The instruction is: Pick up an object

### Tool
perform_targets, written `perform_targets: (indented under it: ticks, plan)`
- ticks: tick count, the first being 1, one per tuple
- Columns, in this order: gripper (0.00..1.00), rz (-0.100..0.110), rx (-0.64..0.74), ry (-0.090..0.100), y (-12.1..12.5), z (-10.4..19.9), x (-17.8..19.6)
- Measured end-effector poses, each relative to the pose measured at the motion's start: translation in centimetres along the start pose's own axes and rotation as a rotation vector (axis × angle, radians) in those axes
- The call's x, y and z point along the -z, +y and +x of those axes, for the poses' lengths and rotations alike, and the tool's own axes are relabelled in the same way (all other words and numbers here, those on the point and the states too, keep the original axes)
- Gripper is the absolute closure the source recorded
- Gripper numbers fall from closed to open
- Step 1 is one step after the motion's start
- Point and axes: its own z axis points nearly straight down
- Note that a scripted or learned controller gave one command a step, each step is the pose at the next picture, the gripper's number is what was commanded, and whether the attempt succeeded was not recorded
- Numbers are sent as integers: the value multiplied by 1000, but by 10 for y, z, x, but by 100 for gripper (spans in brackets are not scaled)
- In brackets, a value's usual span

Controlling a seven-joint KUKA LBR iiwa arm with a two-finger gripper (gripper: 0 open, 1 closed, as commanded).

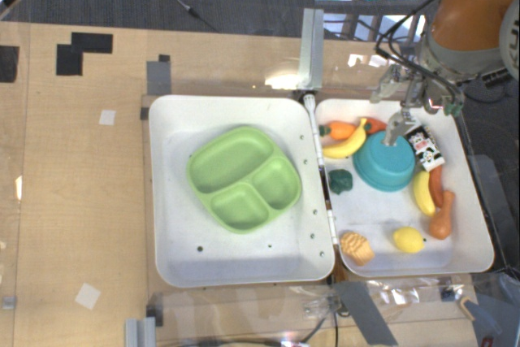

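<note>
A bread roll (356, 247) and lemon (409, 240) lie at the right bin's (479, 260) near edge. The fingers (397, 128), whether apart or together I cannot tell, hang over the teal bowl's (385, 164) far rim. The left bin (175, 256) holds a green divided plate (243, 177).

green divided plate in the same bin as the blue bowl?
No: the green divided plate lies in the left bin, while the blue bowl sits in the right bin among the toy food.
</note>
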Motion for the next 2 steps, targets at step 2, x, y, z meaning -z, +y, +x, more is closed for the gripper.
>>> perform_targets:
  ticks: [2]
  plan:
    - [0,0,-98,-5,22,60,-121]
